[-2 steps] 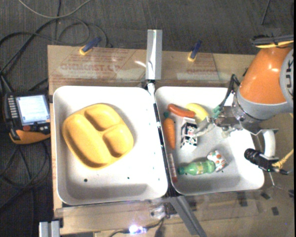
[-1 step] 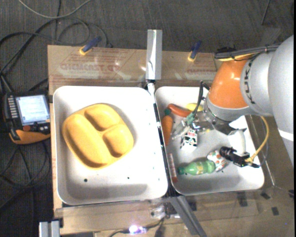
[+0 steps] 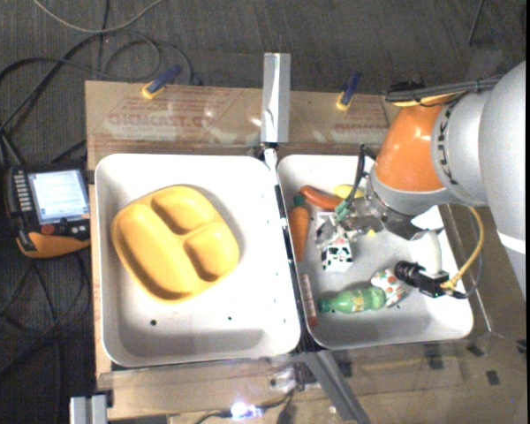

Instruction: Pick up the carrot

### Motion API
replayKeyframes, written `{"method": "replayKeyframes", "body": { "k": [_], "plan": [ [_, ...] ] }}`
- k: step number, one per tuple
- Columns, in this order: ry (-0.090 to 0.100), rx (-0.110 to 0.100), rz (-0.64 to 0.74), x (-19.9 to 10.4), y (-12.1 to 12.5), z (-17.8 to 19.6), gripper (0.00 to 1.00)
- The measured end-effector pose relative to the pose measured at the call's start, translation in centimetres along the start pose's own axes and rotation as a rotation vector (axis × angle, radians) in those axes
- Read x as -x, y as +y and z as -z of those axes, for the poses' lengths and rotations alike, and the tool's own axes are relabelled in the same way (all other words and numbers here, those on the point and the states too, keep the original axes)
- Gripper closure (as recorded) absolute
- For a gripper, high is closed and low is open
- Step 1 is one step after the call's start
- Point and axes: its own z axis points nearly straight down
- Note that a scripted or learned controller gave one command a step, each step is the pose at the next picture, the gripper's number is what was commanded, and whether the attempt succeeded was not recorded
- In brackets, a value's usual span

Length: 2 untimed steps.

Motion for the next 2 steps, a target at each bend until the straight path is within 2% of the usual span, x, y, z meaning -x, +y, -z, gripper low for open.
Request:
{"method": "replayKeyframes", "body": {
  "k": [1,2],
  "plan": [
    [-0.005,0.004,-0.172,-7.5,-2.5,7.0,1.0],
    [-0.011,0.007,-0.235,-7.7,-1.6,20.7,1.0]
  ]
}}
